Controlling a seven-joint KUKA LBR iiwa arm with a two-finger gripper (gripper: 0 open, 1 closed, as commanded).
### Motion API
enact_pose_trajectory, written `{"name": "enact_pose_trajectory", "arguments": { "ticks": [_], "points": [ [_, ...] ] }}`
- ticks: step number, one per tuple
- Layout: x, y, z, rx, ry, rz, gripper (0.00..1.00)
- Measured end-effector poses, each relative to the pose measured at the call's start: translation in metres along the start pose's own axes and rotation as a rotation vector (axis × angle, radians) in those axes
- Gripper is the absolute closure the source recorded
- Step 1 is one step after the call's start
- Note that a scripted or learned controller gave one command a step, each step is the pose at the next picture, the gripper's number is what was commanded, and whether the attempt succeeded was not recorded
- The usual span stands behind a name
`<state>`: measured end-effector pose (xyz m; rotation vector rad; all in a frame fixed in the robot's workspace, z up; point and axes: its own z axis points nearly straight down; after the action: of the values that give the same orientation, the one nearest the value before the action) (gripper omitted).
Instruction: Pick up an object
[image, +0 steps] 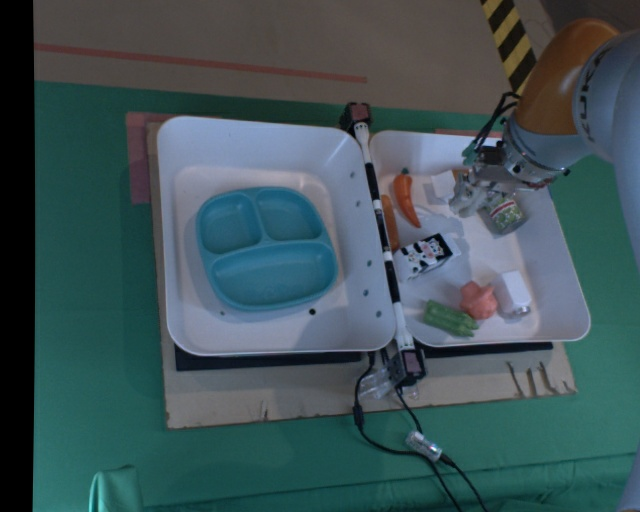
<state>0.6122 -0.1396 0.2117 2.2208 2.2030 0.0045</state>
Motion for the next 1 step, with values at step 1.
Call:
{"name": "enact_pose_trajectory", "arguments": {
  "ticks": [1],
  "points": [
    [-0.0479, 0.0374, -0.0073, 0.011, 0.005, -0.005, 1.00]
  ]
}}
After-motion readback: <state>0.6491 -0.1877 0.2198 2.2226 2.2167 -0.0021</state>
